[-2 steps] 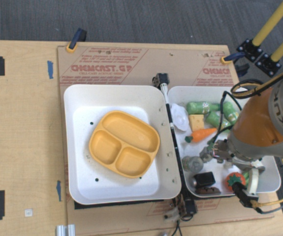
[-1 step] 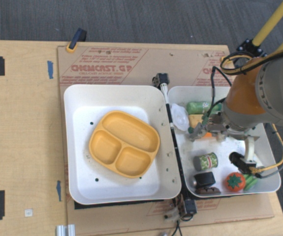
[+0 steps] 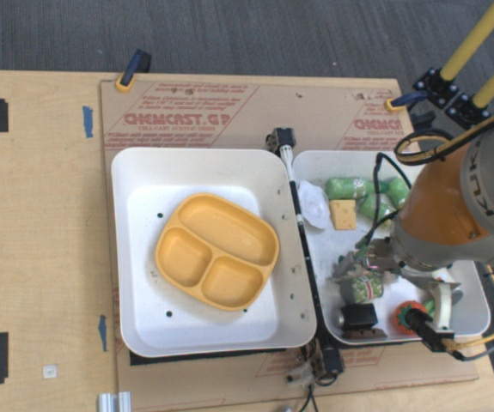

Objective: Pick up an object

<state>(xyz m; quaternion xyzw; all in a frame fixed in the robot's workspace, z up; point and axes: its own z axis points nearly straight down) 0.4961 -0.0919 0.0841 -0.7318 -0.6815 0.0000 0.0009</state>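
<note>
Clutter [image 3: 362, 200] rings the jaws [image 3: 360, 280] in the right bin [image 3: 478, 316]; their state unclear.

A robotics lab: taped plywood bench [image 3: 40, 256], clamped cardboard [image 3: 186, 114], twin white bins [image 3: 135, 230].

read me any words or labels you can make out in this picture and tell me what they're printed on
"CHEMCAST GP": red print on the brown board under the bins, above the left bin.
"CHEMCA...": same print at the board's right, cut off by the arm.
Smaller red lines around both: too small to read.
</note>
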